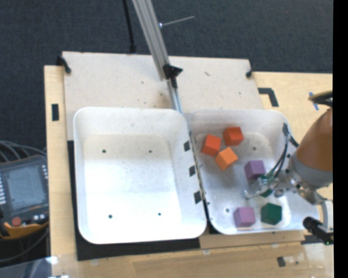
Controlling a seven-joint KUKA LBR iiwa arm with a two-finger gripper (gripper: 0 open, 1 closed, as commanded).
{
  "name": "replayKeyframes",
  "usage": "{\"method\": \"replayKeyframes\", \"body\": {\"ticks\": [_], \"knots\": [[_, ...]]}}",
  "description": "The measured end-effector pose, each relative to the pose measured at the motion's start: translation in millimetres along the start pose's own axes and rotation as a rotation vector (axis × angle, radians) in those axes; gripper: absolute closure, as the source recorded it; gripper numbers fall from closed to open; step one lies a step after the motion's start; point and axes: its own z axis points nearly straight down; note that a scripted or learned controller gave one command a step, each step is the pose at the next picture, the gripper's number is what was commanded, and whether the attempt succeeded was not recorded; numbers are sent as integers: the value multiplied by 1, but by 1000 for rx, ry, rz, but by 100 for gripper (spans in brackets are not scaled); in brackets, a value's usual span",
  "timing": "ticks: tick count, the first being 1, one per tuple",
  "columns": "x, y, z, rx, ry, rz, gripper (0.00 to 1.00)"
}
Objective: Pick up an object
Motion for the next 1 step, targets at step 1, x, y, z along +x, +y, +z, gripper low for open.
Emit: {"method": "replayKeyframes", "body": {"ticks": [1], "knots": [[-1, 1, -12, -5, 0, 7, 100]]}}
